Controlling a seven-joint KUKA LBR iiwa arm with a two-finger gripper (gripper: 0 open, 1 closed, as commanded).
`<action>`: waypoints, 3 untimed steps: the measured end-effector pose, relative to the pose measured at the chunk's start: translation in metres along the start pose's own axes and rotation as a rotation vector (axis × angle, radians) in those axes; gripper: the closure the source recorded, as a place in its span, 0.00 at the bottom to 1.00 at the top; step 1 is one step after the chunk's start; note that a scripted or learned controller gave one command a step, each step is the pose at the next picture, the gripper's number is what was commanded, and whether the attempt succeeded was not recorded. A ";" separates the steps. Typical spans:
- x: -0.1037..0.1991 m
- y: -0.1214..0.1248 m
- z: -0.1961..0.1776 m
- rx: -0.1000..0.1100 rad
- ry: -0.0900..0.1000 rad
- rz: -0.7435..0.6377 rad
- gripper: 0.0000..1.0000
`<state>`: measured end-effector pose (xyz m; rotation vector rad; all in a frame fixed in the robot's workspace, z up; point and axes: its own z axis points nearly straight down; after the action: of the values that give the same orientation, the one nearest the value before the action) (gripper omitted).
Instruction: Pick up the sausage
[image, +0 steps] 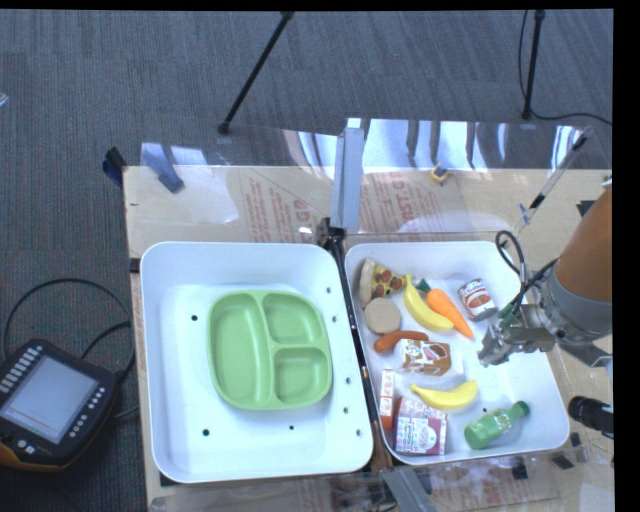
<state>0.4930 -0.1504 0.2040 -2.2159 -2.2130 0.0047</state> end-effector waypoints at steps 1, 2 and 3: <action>-0.003 0.065 -0.113 -0.008 -0.005 -0.187 1.00; -0.003 0.065 -0.113 -0.007 -0.005 -0.187 0.00; -0.003 0.065 -0.113 -0.007 -0.005 -0.187 0.00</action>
<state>0.5592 -0.1542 0.3161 -2.0049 -2.4173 0.0010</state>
